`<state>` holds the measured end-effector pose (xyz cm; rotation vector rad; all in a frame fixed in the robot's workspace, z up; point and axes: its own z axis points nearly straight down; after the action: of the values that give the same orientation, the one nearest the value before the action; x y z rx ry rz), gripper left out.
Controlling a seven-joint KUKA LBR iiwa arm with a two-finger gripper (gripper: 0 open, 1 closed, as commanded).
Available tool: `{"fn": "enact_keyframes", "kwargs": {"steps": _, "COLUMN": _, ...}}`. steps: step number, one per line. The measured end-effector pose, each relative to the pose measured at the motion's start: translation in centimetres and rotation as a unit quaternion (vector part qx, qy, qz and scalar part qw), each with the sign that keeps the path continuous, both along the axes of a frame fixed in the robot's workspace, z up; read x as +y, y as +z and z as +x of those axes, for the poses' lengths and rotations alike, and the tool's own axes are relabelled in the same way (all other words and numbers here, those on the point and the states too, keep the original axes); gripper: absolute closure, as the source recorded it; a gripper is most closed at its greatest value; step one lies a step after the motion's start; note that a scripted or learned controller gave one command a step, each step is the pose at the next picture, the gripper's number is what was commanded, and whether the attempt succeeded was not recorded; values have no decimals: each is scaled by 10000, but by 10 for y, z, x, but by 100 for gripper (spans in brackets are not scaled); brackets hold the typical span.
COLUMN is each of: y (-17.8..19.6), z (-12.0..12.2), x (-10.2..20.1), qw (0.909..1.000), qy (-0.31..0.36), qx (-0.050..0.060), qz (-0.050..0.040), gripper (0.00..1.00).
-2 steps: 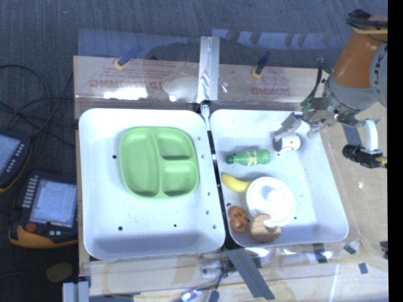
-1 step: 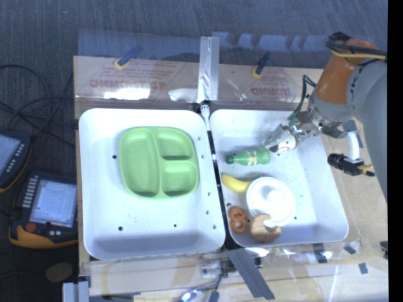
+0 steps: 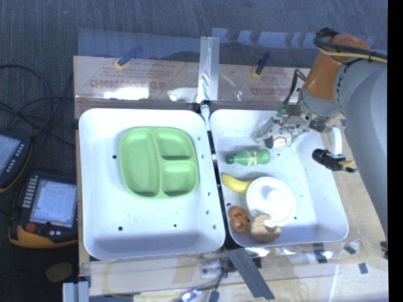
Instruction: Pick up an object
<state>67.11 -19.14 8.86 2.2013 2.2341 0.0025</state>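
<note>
Right bin (image 3: 327, 200): green bottle (image 3: 248, 158) lies on its side near the middle, cap toward the divider. Banana (image 3: 234, 183) just below it. White bowl (image 3: 270, 198) beside the banana, touching or nearly so. Pretzel (image 3: 238, 218) and a brown piece (image 3: 264, 229) crowd the front edge.

Gripper (image 3: 272, 133) sits above the bottle near the bin's back wall, fingers apart, nothing between them. Bare floor lies to the right of the bottle and bowl.

Left bin (image 3: 94, 187): green tray (image 3: 158, 162) centred, open margin all round.

Bench: clear sheet with two clips behind the bins; dark carpet beyond, a pendant at left.
</note>
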Motion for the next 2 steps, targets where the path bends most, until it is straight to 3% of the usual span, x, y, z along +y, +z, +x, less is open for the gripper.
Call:
{"fn": "enact_keyframes", "kwargs": {"steps": 1, "y": 0, "z": -1, "x": 2, "qw": 10000, "qy": -45, "qx": 11, "qz": -6, "gripper": 0}}
{"fn": "enact_keyframes", "kwargs": {"steps": 2, "y": 7, "z": -2, "x": 2, "qw": 10000, "qy": -29, "qx": 36, "qz": -18, "gripper": 100}}
